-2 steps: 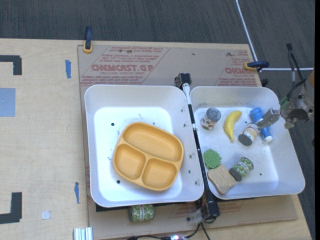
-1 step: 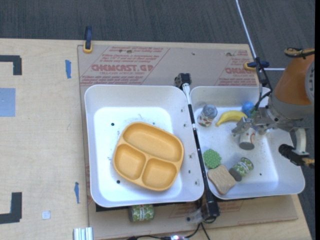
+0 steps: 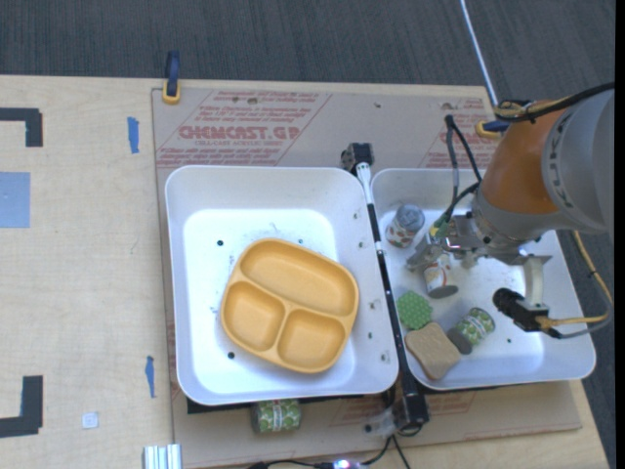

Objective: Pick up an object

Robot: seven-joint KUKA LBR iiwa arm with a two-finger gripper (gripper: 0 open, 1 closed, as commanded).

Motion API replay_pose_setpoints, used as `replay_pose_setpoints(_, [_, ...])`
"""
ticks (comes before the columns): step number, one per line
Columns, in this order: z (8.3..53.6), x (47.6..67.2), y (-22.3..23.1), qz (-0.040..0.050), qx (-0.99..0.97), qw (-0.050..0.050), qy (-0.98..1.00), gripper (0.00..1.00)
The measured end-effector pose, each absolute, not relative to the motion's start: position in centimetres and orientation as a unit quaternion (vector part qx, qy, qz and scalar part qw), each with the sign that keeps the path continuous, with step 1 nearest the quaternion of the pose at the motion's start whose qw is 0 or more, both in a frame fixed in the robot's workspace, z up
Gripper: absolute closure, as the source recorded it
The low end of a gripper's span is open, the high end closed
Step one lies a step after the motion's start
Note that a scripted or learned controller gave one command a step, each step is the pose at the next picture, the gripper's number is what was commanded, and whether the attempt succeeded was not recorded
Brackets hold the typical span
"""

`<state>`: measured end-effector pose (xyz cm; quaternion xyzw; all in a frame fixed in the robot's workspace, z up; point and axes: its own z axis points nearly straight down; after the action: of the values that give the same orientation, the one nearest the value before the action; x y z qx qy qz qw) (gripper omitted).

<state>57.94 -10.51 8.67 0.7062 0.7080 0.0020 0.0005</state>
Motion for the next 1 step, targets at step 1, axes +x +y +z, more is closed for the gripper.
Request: replay_pose_setpoints(1, [8.69,55.78,-9.43,0.0014,0.707,0.002,0.707,0.00])
